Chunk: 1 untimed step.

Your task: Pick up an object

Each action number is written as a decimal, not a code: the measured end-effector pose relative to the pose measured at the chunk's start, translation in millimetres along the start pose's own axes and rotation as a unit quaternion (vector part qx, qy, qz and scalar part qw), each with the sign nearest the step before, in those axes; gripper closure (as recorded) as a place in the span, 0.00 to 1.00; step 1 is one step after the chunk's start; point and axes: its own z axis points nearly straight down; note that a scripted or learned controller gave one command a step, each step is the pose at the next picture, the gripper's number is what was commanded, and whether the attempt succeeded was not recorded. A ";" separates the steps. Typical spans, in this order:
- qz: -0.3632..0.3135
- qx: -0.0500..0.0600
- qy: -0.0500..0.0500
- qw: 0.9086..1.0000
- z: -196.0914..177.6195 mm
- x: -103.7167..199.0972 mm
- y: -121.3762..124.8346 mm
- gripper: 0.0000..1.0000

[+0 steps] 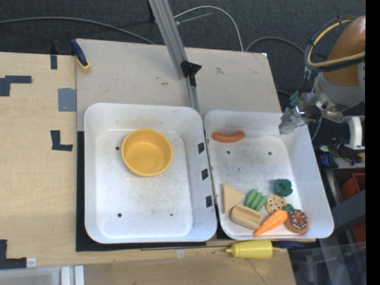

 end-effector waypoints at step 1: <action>0.000 0.001 0.000 1.000 -43.5 -4.1 2.2 1.00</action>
